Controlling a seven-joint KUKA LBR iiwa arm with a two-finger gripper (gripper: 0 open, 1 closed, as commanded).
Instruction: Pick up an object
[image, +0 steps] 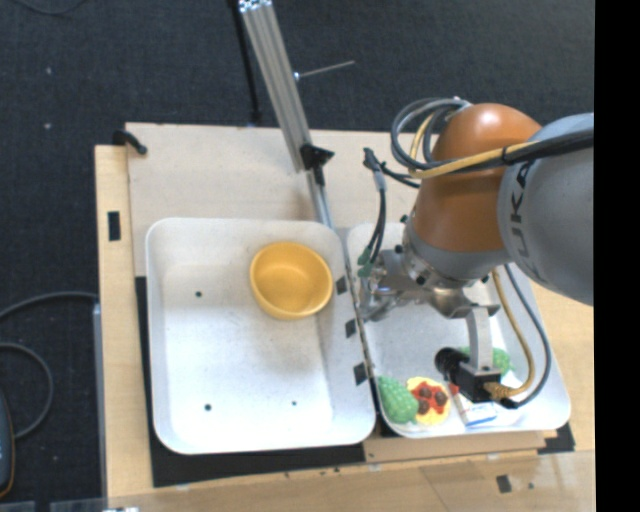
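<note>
Over the left side of the right bin (415, 340), the gripper (375, 295) hangs below the wrist; its grip state cannot be determined. A yellow bowl (290, 280) sits upright in the left bin (200, 350), far right. A green toy (398, 398) lies at the right bin's near edge.

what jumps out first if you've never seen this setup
The round yellow bowl sits alone in the left white bin, toward its far right corner. The grey arm with its orange band looms over the right white bin, where a bumpy green toy and a yellow and red piece crowd the near end.
</note>
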